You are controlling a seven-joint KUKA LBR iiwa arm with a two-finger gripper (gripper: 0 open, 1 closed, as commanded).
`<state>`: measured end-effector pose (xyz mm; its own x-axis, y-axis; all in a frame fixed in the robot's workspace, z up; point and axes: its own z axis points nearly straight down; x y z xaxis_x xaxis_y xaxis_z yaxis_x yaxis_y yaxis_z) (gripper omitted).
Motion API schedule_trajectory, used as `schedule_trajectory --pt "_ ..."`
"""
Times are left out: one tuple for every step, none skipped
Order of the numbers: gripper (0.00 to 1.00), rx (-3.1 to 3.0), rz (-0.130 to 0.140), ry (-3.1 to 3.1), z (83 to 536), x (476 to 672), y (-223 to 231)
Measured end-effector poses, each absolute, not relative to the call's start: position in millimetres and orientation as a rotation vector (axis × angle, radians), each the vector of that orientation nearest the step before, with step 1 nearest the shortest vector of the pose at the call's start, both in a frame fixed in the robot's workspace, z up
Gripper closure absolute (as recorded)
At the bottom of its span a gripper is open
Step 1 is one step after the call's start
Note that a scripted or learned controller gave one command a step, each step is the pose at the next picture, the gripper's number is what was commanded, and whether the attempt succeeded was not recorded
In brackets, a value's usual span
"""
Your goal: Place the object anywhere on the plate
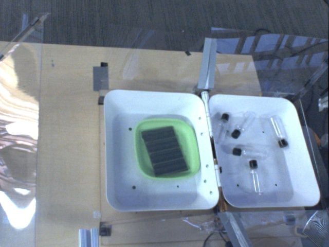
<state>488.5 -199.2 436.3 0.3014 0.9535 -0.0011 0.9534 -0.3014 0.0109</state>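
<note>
**Two-bin bench seen from above: object lying on the plate**

Whether the tool is spread or pressed together cannot be told.

The task's thing, a dark grey ribbed block, is seen lying flat on the green plate. It is turned slightly askew and is bordered by the plate's raised rim on all four sides. The plate is placed near the middle of the left bin, with its right edge close to that bin's right wall.

The right bin is set just beside the left one, and the two are joined along a narrow seam. In it, several clear vials with black caps are scattered, all lying on their sides and mostly apart from one another: one towards the far right, one near the upper left, one at the centre, and one towards the near edge. A further black cap is seen at the upper left.

Both bins are carried on the pale wooden bench. A grey metal bar is fixed behind the seam, and a small dark bracket is mounted behind the left bin. Dark carpet is visible beyond the bench.
</note>
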Motion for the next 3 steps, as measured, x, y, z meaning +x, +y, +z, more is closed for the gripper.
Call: schedule_trajectory --pt "0.00 2.622 0.011 1.714 436.6 488.9 -196.3" --pt "0.00 2.718 0.012 1.560 436.5 488.8 -196.8" --pt "0.00 2.814 0.013 1.382 436.5 489.1 -192.4"
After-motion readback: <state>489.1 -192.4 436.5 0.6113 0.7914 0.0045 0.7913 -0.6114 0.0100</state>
